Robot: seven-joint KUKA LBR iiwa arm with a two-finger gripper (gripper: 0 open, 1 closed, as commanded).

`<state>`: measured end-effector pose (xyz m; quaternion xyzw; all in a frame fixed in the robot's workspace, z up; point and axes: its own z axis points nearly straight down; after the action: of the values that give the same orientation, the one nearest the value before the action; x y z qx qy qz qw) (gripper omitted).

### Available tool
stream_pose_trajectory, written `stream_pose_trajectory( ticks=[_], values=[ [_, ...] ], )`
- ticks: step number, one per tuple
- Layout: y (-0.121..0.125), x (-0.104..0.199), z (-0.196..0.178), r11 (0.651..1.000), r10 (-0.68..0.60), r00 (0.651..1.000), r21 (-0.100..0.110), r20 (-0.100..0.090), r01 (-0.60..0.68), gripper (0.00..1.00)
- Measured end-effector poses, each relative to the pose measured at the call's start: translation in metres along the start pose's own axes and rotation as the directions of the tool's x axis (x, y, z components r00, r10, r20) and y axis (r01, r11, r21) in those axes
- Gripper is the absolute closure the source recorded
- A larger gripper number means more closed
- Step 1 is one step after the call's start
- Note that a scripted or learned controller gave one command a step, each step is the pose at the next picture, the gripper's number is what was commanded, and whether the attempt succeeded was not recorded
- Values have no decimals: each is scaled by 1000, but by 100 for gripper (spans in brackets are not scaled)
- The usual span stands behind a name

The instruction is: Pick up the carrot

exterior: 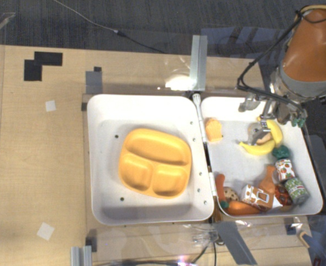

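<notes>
Camera view: you see two white bins side by side on the wooden bench (pixel 35 165). The left bin (pixel 105 126) holds a yellow divided tray (pixel 153 162), three compartments, lying flat near the bin's middle.

The right bin (pixel 229 107) holds the rest. A small orange-yellow block (pixel 213 129) sits near the divider at the upper left. A banana (pixel 264 142) lies in the upper middle, curved, ends pointing up. Below it on the right are a dark green item (pixel 282 152) and two small cans: a red-and-white one (pixel 284 169) and a green-labelled one (pixel 296 190). A small carton (pixel 256 195) with red and white print lies in the lower part. The print on the cans and carton is too small for you to read; no brand can be made out.

The carrot (pixel 242 207) lies in the lower left corner of the right bin, against the near wall, just beside the carton. Its long axis runs roughly left to right. Which end is the tip you cannot tell. Another orange-red piece (pixel 220 183) stands just above it, near the divider.

The gripper (pixel 261 131) hangs over the banana, well apart from the carrot. Whether its fingers are spread or pressed together you cannot tell at this resolution.
</notes>
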<state>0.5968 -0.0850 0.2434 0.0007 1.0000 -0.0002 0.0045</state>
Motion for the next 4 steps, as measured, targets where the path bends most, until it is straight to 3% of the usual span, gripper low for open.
stream_pose_trajectory(
  ticks=[1,2,3,4],
  values=[
    [47,-40,52,988,155,988,-2,-2,-155,0],
    [-9,-54,137,920,392,920,2,-5,-392,0],
    [-2,-26,155,933,359,933,-1,4,-359,0],
    [-61,-43,90,845,534,845,0,5,-534,0]
  ],
)
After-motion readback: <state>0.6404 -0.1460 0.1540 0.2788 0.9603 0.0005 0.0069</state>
